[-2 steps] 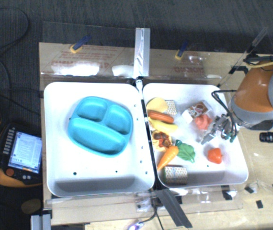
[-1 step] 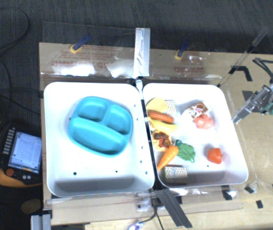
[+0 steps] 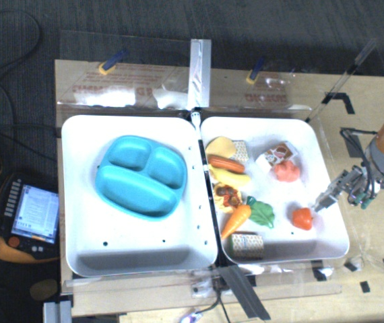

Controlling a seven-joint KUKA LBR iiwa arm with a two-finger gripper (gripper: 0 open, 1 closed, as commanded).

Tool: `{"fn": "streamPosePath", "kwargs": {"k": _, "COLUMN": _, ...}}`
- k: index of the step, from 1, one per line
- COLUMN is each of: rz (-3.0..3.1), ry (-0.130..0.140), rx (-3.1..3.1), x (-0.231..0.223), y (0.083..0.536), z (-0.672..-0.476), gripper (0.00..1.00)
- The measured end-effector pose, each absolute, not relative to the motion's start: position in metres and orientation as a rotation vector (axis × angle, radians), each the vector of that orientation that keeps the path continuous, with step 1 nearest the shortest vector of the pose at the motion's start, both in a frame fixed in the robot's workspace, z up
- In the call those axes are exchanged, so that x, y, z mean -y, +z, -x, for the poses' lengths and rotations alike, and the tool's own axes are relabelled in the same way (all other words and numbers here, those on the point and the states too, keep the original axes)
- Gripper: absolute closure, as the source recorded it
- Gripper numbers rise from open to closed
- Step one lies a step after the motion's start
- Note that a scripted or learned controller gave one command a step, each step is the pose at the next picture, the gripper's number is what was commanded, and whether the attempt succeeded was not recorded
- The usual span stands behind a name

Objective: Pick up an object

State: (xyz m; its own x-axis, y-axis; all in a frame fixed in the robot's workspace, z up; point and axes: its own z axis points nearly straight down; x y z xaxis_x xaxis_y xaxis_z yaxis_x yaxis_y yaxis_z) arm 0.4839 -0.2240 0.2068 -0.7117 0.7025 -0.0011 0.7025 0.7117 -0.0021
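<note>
While the gripper [image 3: 323,202] sits at the right bin's [image 3: 313,130] edge, its tip's just beside the small red toy [image 3: 302,218]; can't tell how the fingers stand.

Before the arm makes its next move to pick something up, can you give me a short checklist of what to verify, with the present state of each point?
1. Gripper is over the right bin: ok, it reaches in across the right wall.
2. A target lies close: ok, a small red piece sits just beside the fingertips.
3. Target stands apart from other items: ok, bare white floor lies all around it.
4. Something already held between the fingers: cannot tell.
5. Fingers open enough for a grasp: cannot tell, too small and blurred.
6. Blue divided tray is out of the way: ok, it lies in the left bin.
</note>
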Motion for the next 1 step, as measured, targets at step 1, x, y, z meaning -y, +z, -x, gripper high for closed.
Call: {"fn": "streamPosePath", "kwargs": {"k": 1, "rz": -1.505, "ry": 0.001, "rx": -2.761, "x": 0.1978, "y": 0.1108, "z": -0.4948, "gripper": 1.00}}
